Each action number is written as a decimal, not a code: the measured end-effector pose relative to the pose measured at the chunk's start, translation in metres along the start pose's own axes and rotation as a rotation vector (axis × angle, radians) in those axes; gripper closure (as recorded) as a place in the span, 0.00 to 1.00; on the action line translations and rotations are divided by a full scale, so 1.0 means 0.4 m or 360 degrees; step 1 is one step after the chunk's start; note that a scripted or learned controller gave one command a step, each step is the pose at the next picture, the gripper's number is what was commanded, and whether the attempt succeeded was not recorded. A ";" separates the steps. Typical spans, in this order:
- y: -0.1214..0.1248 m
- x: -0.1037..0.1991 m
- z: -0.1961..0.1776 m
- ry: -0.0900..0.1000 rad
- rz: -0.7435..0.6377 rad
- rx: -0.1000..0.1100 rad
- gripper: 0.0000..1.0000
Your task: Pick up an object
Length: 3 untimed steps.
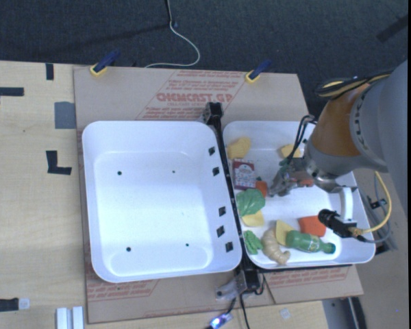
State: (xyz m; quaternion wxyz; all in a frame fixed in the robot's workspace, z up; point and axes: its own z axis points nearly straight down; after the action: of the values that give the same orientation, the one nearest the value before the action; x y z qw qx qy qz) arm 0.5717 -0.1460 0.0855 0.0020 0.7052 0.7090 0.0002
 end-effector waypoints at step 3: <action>0.245 0.229 -0.246 0.0002 0.0008 0.0005 1.00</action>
State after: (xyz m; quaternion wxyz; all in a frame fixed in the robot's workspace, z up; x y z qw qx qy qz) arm 0.6689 -0.0536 0.1839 0.0005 0.7070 0.7072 -0.0003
